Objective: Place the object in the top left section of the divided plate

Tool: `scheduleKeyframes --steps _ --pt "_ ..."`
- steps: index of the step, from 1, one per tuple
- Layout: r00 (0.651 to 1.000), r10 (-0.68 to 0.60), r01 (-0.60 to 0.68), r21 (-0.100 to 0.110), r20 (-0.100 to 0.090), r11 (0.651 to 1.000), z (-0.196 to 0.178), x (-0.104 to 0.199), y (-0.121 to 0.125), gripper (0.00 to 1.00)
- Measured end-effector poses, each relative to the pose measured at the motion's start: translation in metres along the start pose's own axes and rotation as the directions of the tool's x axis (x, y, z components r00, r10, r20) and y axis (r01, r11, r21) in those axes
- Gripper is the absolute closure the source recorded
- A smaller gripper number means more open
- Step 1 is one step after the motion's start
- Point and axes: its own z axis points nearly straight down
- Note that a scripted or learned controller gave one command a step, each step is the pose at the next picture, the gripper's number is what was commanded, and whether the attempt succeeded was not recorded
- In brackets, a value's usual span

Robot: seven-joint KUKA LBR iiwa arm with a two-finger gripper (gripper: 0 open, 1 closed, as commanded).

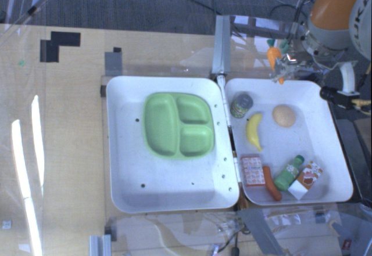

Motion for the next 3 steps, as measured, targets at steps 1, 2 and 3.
scheduleKeyframes --steps 1,2,3 --pt "0.996 -0.091 0.091 0.003 -0.003 0.996 0.053 0.091 0.021 1.00" --pt "0.996 -0.090 0.090 0.003 -0.003 0.996 0.053 0.091 0.021 0.00" --pt "0.998 -0.060 0.060 0.000 -0.002 0.998 -0.032 0.084 -0.009 0.00"
